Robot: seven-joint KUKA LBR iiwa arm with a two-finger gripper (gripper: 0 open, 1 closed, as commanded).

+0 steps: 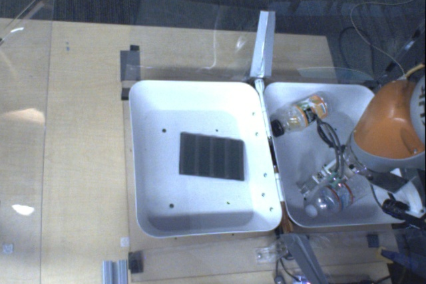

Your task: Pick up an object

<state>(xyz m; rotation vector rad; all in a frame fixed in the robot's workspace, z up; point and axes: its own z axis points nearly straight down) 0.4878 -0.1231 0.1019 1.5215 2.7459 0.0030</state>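
My gripper is low in the right bin, near its front edge, below the arm's orange band. A clear, glassy object lies just under and in front of it, close to or touching it; I cannot tell which. A small clear bottle with an orange label and dark cap lies on its side at the back left of the same bin, well apart from my gripper. A dark ridged rectangular pad lies flat in the middle of the left bin.
A raised divider separates the two bins. Black cables hang from the wrist over the right bin. A metal post stands behind the bins. Wooden bench top stretches to the left.
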